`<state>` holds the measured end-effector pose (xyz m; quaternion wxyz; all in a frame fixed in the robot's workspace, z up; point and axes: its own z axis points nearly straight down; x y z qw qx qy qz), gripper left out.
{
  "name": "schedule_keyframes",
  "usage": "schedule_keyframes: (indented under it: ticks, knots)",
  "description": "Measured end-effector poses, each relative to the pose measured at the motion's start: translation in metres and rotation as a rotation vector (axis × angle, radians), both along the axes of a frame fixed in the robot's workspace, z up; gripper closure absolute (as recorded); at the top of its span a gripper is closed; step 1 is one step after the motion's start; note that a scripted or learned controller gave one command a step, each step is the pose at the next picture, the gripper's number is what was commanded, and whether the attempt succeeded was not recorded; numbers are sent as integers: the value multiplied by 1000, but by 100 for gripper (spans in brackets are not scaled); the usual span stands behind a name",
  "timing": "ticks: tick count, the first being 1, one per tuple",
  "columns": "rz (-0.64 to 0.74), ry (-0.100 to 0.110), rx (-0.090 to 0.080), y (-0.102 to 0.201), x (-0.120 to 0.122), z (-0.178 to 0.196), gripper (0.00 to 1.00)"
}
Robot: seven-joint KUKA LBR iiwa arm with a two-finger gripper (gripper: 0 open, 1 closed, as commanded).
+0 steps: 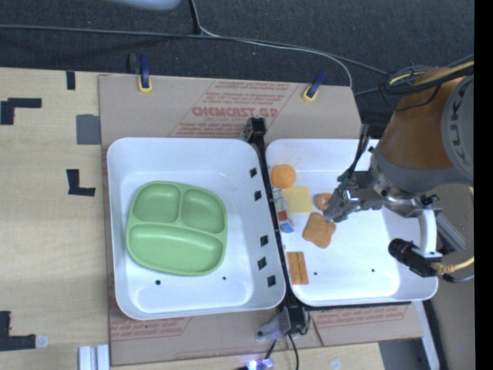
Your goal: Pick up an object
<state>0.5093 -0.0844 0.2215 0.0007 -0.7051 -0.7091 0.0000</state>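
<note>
I'm seeing the claw (336, 209) hanging low in the right bin (385, 284), its fingers narrowly apart just above the brown block (318, 230), gripping nothing I can make out. Left of that block are lying a yellow block (298, 200) and an orange ball (283, 176). The green plate (176, 227) is sitting in the left bin (139, 160).

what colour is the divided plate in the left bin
Light green; the divided plate shows plainly in the camera view, in the left bin.
</note>
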Motion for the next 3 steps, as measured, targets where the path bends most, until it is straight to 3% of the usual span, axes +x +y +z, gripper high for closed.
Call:
schedule_keyframes:
  ticks: [2, 3]
  knots:
    - [1, 2, 0, 94, 16, -11, 100]
    - [1, 0, 0, 147, 27, 6, 100]
